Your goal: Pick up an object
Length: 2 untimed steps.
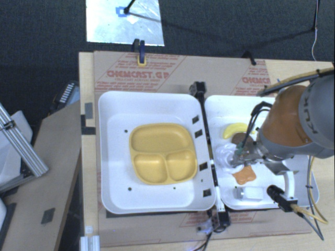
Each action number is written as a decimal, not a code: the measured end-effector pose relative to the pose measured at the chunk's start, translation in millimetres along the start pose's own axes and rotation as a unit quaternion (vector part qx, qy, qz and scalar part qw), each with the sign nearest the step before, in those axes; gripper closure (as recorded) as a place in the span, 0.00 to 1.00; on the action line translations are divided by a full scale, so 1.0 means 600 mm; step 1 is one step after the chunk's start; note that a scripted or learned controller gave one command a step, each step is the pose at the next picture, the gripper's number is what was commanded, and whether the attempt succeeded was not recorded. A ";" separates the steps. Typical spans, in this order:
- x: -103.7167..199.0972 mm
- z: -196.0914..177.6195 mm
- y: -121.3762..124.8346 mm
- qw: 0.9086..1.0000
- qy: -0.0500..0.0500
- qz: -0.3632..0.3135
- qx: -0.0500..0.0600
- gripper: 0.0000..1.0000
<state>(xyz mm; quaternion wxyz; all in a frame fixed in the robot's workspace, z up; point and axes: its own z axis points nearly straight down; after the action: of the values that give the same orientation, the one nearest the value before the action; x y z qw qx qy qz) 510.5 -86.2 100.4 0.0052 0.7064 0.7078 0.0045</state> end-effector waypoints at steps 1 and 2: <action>-0.013 -0.079 0.011 1.000 0.000 -0.001 0.004 1.00; -0.004 -0.180 0.006 1.000 0.000 -0.001 0.003 1.00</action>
<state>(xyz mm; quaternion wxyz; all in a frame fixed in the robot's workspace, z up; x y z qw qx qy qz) 512.8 -88.5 208.3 0.0031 0.7055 0.7087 0.0024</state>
